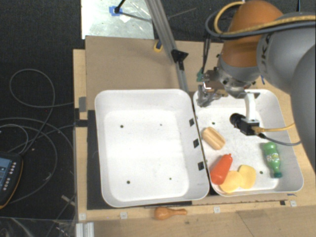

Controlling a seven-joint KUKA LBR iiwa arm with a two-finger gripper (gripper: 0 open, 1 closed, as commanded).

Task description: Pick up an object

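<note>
The arm's hand [205, 97] hangs over the far-left corner of the right-hand shallow white bin [289, 179], close to the wall it shares with the left-hand white bin [106, 147]; whether it is open or closed I cannot tell. Nothing is visibly in it. The nearest candidate is the short tan bread-roll-shaped toy [213, 138], lying on the bin floor nearer than the hand and apart from it. It looks light and probably stiff and smooth — likely to roll, so a pinch across its narrow width at mid-length seems best. Nearer still lie a red bottle-shaped toy [221, 167] touching a lumpy yellow toy [240, 178], and at right a small green plastic bottle [271, 158] (all crowded, harder picks).
</note>
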